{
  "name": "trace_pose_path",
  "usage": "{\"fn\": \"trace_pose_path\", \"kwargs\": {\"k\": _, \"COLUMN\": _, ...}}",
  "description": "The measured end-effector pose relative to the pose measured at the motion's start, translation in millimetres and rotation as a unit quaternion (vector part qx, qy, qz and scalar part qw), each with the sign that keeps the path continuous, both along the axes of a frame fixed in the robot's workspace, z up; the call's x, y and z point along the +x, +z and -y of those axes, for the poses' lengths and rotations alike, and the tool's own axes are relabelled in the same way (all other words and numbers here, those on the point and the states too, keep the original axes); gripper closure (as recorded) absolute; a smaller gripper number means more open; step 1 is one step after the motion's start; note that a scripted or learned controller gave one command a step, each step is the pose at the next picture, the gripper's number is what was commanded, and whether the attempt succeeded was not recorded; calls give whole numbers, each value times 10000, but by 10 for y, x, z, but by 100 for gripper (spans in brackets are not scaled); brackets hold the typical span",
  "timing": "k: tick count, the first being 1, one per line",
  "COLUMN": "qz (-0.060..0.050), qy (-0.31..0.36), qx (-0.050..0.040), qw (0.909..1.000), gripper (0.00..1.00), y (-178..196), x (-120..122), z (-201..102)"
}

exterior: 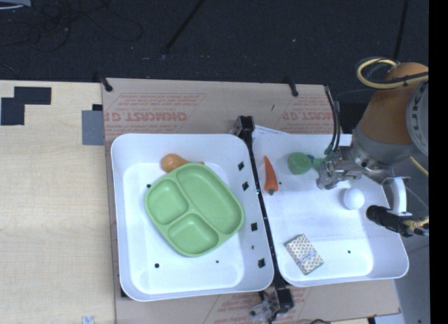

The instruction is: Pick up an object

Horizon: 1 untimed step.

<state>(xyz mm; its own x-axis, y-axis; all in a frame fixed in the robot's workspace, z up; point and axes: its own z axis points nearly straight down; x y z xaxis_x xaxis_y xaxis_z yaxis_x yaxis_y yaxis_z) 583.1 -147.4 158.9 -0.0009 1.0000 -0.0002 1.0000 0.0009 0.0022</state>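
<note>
Green object point(299, 162) lies just beside gripper point(329, 172).

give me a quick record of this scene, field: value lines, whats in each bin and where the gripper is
left bin: green divided plate, three compartments; small orange object at the plate's far edge
right bin: carrot near the divider; green object; white ball; patterned small box near the front
gripper: over the right bin, between the green object and the white ball
held: nothing seen between the fingers
arm: grey with orange band, reaching in from the right
</note>
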Motion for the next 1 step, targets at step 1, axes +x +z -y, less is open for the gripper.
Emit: {"fn": "trace_pose_path", "kwargs": {"k": 1, "qz": 11, "qy": 2, "qx": -5, "qw": 10000, "gripper": 100, "y": 623, "x": 42, "z": 59}}
